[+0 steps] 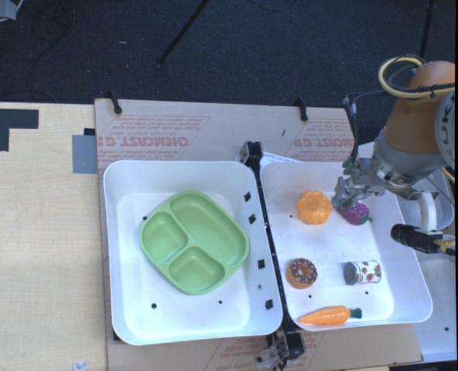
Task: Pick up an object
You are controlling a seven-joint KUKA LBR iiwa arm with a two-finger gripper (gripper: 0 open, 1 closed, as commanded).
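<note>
Camera view: fixed overhead, slanted, both bins in frame.
Arm: grey with an orange band point(418, 118); enters at the right of the frame and reaches down into the upper part of the right bin.
Gripper point(354, 198): low over the right bin, directly at the purple object.
Jaws: state cannot be determined; the fingertips merge with the purple object.
Purple object point(357, 212): upper right area of the right bin, touching or just under the gripper; contact cannot be confirmed.
Orange round object point(314, 207): just left of the purple object, apart from it.
Doughnut point(301, 272): lower centre of the right bin, chocolate-coloured.
Small can point(363, 272): right of the doughnut, lying on its side.
Carrot point(327, 314): along the lower edge of the right bin, green tip pointing right.
Right bin point(415, 300): white, shallow.
Left bin point(128, 308): white, shallow.
Green divided plate point(193, 241): centre of the left bin, three compartments.
</note>
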